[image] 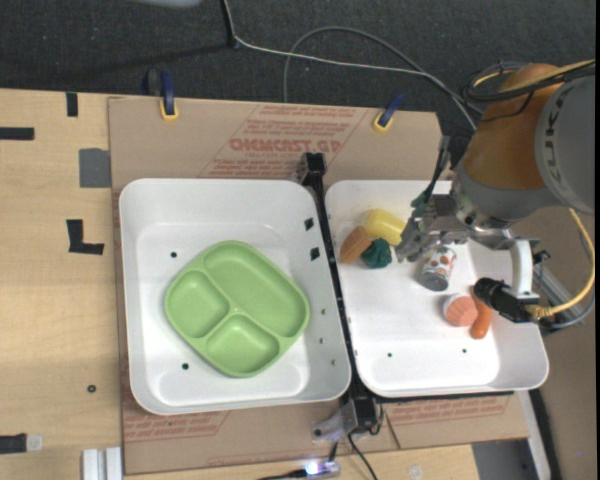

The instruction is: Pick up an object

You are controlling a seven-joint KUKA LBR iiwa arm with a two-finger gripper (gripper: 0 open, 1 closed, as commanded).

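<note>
While the arm reaches in from the right, the tool (427, 236) hangs low over the right bin (420, 368), above a tight cluster of small things: a yellow piece (385, 223), an orange piece (356, 244), a dark green piece (378, 255) and a small can-like object (436, 268). Whether it is clenched or released I cannot tell. A carrot-like toy (468, 314) lies apart, nearer the bin's front. The left bin (140, 268) bears a green divided plate (237, 308). To pick well, I judge it best to choose one target, centre over it, and descend straight so neighbours aren't nudged. The can-like object seems closest, though a round side may slip.
</note>
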